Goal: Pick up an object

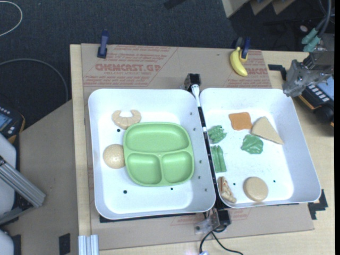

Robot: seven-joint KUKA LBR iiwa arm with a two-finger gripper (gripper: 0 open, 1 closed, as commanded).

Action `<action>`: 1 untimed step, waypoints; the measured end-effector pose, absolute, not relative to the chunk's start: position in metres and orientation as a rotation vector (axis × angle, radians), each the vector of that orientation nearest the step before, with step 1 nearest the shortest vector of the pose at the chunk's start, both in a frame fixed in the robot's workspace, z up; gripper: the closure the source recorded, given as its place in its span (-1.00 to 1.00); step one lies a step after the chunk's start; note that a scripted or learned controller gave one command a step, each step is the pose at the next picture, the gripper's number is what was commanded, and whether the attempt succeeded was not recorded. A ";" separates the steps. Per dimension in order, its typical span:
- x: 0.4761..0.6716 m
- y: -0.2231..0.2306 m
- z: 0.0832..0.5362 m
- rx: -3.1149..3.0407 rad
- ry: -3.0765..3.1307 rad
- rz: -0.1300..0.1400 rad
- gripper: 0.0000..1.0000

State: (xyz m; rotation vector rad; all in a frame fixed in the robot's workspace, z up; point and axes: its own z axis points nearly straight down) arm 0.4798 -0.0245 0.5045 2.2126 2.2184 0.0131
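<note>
Gripper point(305, 73) parked off right bin's point(297, 121) far corner, jaw state unclear, nothing held; food toys lie loose inside, bin unobstructed for pick.

The cardboard sheet point(133, 62) under the bins reads "CHEMCAST GP" in red.

green tray point(158, 153) in left bin point(101, 108), foods in right bin point(297, 137)

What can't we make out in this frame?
- Claw, camera view: blurred and partly cut off at the right edge; open or shut unreadable.
- Brown item at the right bin's front-left corner: too small and lying against the bin wall to identify.
- Green tray: hides the left bin's floor beneath it.
</note>
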 end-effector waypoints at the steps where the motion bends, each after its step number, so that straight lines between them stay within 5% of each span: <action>1: 0.482 -0.014 0.366 2.230 2.228 -0.016 1.00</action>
